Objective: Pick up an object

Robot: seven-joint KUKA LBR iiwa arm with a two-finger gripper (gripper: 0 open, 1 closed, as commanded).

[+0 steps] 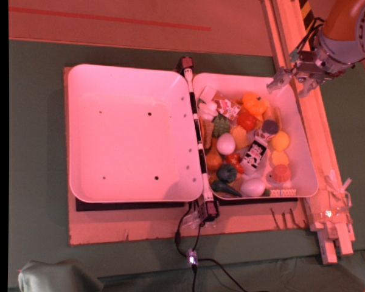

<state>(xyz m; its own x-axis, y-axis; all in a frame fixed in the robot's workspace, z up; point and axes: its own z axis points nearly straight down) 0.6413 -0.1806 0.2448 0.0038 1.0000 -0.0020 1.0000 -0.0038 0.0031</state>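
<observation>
the right bin (304,163) holds a pile of toy food: a white egg (225,143) near its middle, a milk carton (253,155) just right of it, a yellow duck (253,102) farther back. above the bin's far right corner hangs the gripper (292,85), fingers spread, pinching nothing

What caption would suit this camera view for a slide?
Open gripper hovers above the far right corner of the right bin, which is filled with toy food, beside the left bin.
</observation>
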